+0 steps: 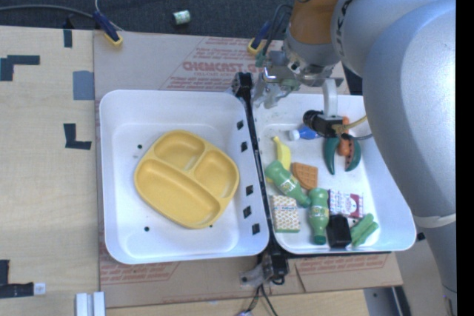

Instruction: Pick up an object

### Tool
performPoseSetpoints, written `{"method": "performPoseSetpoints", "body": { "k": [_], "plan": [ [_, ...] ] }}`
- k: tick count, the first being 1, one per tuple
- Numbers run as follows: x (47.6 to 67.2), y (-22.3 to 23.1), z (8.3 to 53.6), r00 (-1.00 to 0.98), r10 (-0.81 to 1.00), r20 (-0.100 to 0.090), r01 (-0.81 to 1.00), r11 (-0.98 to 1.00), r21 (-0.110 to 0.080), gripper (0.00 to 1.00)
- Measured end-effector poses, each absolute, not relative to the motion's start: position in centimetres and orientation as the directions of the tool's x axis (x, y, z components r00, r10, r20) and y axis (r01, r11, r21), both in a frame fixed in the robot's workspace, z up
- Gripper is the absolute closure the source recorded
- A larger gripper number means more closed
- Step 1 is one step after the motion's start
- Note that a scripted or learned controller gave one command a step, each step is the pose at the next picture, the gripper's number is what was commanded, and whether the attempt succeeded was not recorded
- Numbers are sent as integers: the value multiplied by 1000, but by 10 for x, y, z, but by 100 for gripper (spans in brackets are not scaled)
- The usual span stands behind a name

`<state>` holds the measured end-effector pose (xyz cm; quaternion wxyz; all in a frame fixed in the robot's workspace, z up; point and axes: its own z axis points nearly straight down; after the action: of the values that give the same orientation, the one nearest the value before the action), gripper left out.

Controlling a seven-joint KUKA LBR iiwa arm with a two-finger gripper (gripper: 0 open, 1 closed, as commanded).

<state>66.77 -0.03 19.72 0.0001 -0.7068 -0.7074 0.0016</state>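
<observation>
Two white bins sit side by side, and the gripper hangs over the far end of the right bin, close to the black divider between them. Whether it is open or closed cannot be told from this slant; nothing is seen held.

Nearest the gripper, just toward the camera, lies a small yellow banana toy. Beyond it in the same direction are a green bottle lying on its side, a waffle-patterned biscuit, a second green bottle and a small cracker box. Off to the arm's side of the gripper rests a carrot toy with dark green leaves. Across the divider, away from the arm, a yellow divided plate lies in the left bin.

The banana looks the likeliest target: probably light, hard, smooth plastic, so somewhat slippery and apt to roll. A grasp across its narrow middle, fingers square to its length, would seem safest. The crowded items nearer the camera may get nudged by a wide approach.
</observation>
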Motion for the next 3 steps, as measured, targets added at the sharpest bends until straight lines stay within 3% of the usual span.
{"method": "performPoseSetpoints", "body": {
  "k": [1,2,3],
  "plan": [
    [668,0,198,-1,1000,-2,1000,1,-2,0],
    [610,-50,184,0,1000,-2,1000,0,-2,0],
    [591,-100,85,0,1000,-1,1000,0,0,0]
  ]
}}
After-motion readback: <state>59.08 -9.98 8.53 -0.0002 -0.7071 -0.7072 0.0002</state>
